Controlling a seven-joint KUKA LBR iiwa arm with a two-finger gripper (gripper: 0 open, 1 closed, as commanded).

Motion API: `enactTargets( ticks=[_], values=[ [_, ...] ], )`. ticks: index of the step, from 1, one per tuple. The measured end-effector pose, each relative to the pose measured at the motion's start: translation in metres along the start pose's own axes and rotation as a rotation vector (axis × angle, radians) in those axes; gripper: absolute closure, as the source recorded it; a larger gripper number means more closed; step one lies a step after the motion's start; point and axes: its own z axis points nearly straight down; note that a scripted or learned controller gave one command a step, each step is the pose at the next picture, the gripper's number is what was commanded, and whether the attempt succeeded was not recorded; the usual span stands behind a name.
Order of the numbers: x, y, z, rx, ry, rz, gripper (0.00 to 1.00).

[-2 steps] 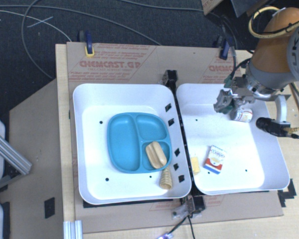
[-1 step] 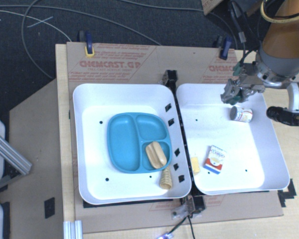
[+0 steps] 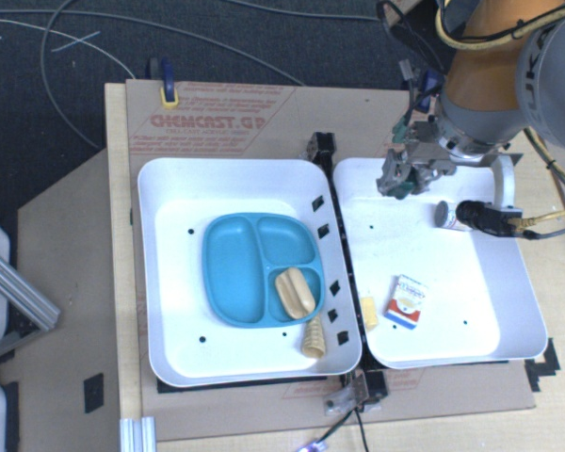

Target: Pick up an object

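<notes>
My gripper (image 3: pixel 399 181) hangs over the far left corner of the right bin (image 3: pixel 471 337), pointing down, with nothing visible in it. A small red, white and blue box (image 3: pixel 407 302) lies in the near middle of that bin, well in front of the gripper. A small yellow piece (image 3: pixel 368 312) rests against the bin's left wall. In the left bin (image 3: pixel 169 252) sits a blue divided plate (image 3: pixel 245 271) with a tan, bread-like piece (image 3: pixel 297 292) in its near right compartment. A second tan piece (image 3: pixel 313 337) lies just off the plate's near edge.
A black divider with clips (image 3: pixel 328 243) runs between the two bins. A black and grey cylinder (image 3: pixel 466 215) on the arm sticks out over the right bin's far side. Cables (image 3: pixel 546 219) trail off to the right. A blue clamp (image 3: pixel 169 81) holds the board's far left edge.
</notes>
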Motion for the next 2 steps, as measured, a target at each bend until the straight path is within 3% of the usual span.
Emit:
enactTargets(
  ticks=[2],
  values=[
    [0.112, 0.008, 0.005, -0.004, 0.001, -0.002, 1.00]
  ],
)
